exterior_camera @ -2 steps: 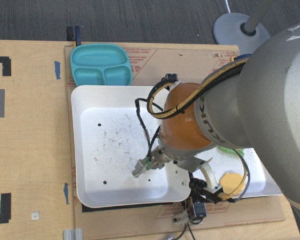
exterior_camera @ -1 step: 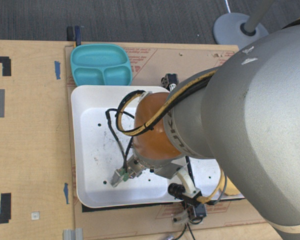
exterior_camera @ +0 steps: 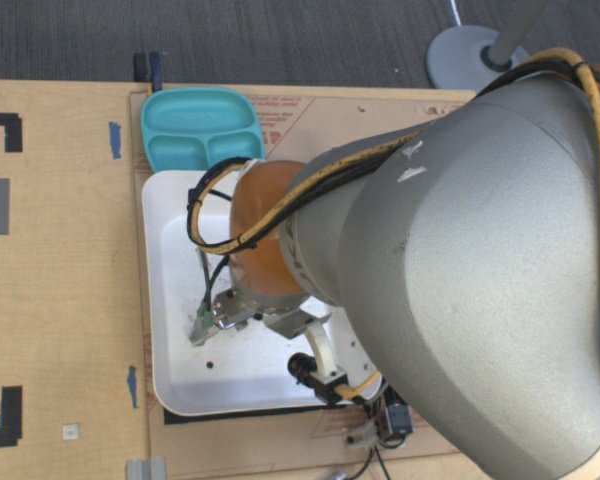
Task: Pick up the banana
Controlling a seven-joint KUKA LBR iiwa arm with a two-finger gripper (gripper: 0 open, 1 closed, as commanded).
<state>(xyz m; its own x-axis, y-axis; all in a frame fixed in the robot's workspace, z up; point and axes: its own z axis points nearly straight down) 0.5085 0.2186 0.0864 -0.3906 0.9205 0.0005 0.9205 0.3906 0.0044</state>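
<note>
My gripper (exterior_camera: 202,324) hangs low over the left part of the white bin (exterior_camera: 170,268), its tip close to the bin floor. The grey arm with its orange band (exterior_camera: 260,233) reaches in from the right and covers most of the bin's right half. A yellow and black cable (exterior_camera: 220,183) loops around the wrist. The big grey arm body hides whatever lies under it.
A teal divided tray (exterior_camera: 200,128) rests at the bin's far edge. A small dark speck (exterior_camera: 209,366) lies on the bin floor near the front. Brown bench surface (exterior_camera: 60,268) extends to the left, with blue tape marks (exterior_camera: 115,140).
</note>
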